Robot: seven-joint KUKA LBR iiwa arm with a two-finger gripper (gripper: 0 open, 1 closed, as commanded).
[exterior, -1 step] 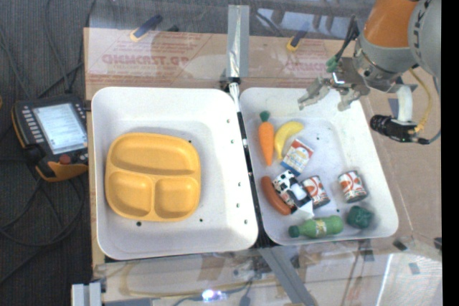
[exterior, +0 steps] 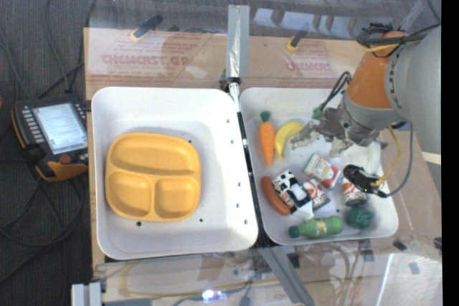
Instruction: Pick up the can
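The can (exterior: 353,193), small, red and white, stands in the right bin (exterior: 251,154) near its right wall, just above a dark green broccoli-like toy (exterior: 360,217). My gripper (exterior: 320,142) hovers over the middle of the right bin, up and to the left of the can and apart from it. Its fingers (exterior: 304,139) are spread open and only bare bin floor shows between them. A yellow banana (exterior: 287,135) lies just left of the gripper.
The right bin also holds a carrot (exterior: 267,142), a sausage (exterior: 275,195), a cow-patterned carton (exterior: 294,190), a small pale carton (exterior: 320,169) and a green bottle (exterior: 316,228). A yellow divided tray (exterior: 153,175) lies in the left bin (exterior: 115,104).
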